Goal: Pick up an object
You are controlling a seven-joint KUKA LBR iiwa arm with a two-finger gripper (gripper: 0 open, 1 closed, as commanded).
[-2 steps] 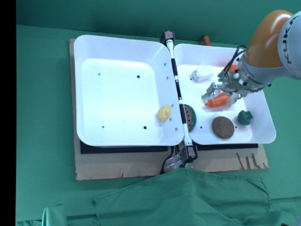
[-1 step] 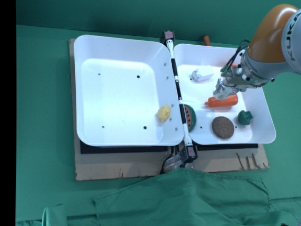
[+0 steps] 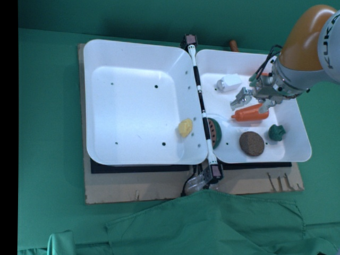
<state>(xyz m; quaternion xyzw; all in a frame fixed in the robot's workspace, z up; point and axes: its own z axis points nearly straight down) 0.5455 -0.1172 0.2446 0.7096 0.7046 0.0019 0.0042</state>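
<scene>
- The gripper (image 3: 254, 100) hangs low over the right bin (image 3: 297, 142), in the right-middle of the frame; its two metal fingers look spread, one tip toward the left near a white object (image 3: 229, 82), the other by the right end of an orange carrot-like toy (image 3: 249, 114). Nothing sits between them.
- That orange toy is the likeliest target: it lies just below the gripper in the picture, its long axis nearly left-right, tilted slightly up at the right end. The finger there may be touching it; I cannot tell.
- The fingers seem to open roughly along that axis, so by my reading a wrist turn would be needed to close across its width.
- The arm comes in from the upper right, orange band above the wrist, angled down and left.
- Further out: a brown disc (image 3: 252, 143), a dark green piece (image 3: 276, 133), a watermelon slice (image 3: 213, 133) at the divider, and a yellow lump (image 3: 185, 127) in the left bin (image 3: 106, 57).
</scene>
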